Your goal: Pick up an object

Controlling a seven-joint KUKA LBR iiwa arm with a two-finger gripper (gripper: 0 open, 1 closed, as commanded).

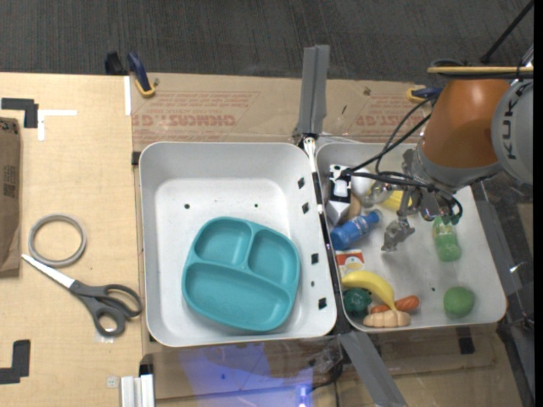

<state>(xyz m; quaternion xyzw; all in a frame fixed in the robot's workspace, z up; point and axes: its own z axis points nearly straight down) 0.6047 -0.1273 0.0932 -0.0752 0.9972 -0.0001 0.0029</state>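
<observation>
Front of right bin: one yellow banana point(371, 283), one dark green vegetable point(357, 299), one orange-red carrot-like piece point(407, 303) and one tan piece point(385, 317) are seen clustered at the near-left corner, touching or nearly touching.
Green ball: one point(458, 301), set apart near the front right of the same bin.
Left bin point(170, 172): one teal divided plate point(243, 272) with three compartments is lain flat toward the front; nothing is seen in its compartments.
Right bin point(485, 253): roughly nine loose things are counted in all; the small ones at the back are partly hidden by the arm.
Blue bottle: one point(354, 228), laid on its side near the left wall.
Green bottle: one point(445, 240), laid near the right side, just beside the gripper.
Yellow piece: one point(392, 199), partly covered by cables.
Black-and-white item: one point(339, 179), at the back-left corner.
Gripper point(397, 236): one, hung over the middle of the right bin between the two bottles; nothing is seen between its fingers; how far the jaws are open cannot be told.
Arm: one, with the orange band point(462, 121) seen above the bin's back right.
Bench, left side: one roll of tape point(58, 239) and one pair of scissors point(89, 294) are placed well apart from the bins.
</observation>
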